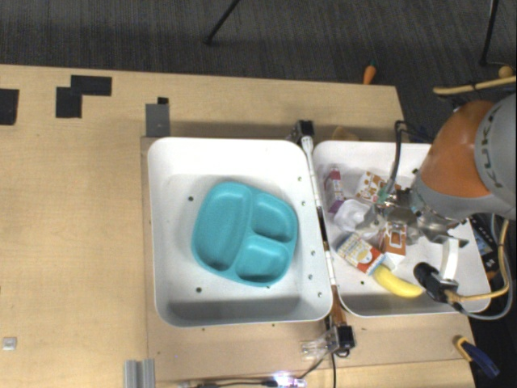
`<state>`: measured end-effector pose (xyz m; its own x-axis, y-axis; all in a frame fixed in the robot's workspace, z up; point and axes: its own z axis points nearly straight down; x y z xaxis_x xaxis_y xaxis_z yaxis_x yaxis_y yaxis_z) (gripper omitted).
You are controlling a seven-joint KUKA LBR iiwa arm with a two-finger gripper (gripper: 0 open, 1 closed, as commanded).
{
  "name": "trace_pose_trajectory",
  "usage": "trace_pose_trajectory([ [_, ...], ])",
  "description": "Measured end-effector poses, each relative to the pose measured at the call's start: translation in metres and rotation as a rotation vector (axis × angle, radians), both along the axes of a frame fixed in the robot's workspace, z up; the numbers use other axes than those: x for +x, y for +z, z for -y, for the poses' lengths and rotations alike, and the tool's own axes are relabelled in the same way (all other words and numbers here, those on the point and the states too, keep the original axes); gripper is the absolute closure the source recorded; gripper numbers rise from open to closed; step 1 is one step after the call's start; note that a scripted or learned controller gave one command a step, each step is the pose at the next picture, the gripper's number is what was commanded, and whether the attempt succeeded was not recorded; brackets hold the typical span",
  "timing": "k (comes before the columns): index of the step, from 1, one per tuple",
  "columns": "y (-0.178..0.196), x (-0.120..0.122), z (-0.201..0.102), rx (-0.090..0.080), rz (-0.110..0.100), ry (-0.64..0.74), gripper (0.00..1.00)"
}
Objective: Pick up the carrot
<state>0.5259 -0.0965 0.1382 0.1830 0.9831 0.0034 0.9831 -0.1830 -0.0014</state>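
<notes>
Smooth turquoise plastic plate (242, 233)

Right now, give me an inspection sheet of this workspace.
Surface: tan bench bearing a left bin and a right bin.
Job's things: carrot cannot be told apart in the right bin's pile.
Clutter: teal divided plate in the left bin; banana and small packets in the right bin.
Grippers: gripper low over the right bin's pile; grip hidden.
Cables: black cable along the arm.
Surroundings: dark floor beyond the bench.
</notes>
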Motion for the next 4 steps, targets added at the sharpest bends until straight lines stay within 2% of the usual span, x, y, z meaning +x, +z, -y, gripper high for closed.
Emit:
trace_pose_trajectory([
  [1,0.047,-0.008,-0.067,-0.001,0.002,-0.275,0.0],
  [2,0.046,-0.038,-0.105,0.0,-0.003,-0.38,0.0],
  [3,0.046,-0.038,-0.071,-0.002,0.0,0.035,0.0],
  [4,0.046,-0.021,-0.098,-0.002,0.001,-0.223,0.0],
])
